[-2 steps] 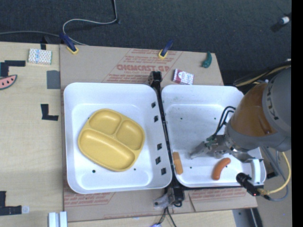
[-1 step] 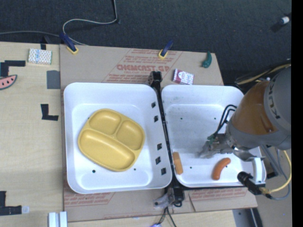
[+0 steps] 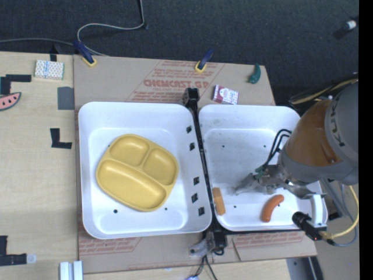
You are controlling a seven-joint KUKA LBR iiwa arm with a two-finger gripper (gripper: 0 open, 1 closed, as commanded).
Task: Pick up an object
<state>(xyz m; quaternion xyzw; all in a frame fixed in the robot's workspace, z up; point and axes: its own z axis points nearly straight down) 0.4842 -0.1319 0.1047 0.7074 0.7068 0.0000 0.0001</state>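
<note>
Starting from the left, the left bin (image 3: 93, 156) holds a yellow divided plate (image 3: 137, 171), lying flat and well away from the arm, so I would not count it as the thing being gone after. Across the divider, in the right bin (image 3: 245, 118), a small tan, bread-like piece (image 3: 218, 200) lies against the bin's left wall near the front corner. Further right the end effector (image 3: 245, 184) is down low over the bin floor, its tip pointing leftward; from where I stand I cannot tell whether it is apart or together, and nothing shows gripped in it. Just beside and below it lies an orange sausage (image 3: 271, 207), curved, smooth and slightly glossy, resting on the bin floor near the front wall (it looks to be the nearest candidate). As I judge it, the pick-up is not done: every object lies on its bin's floor, and the grasp and the lift are both left. The sausage's rounded shape may let it roll or slip.
</note>
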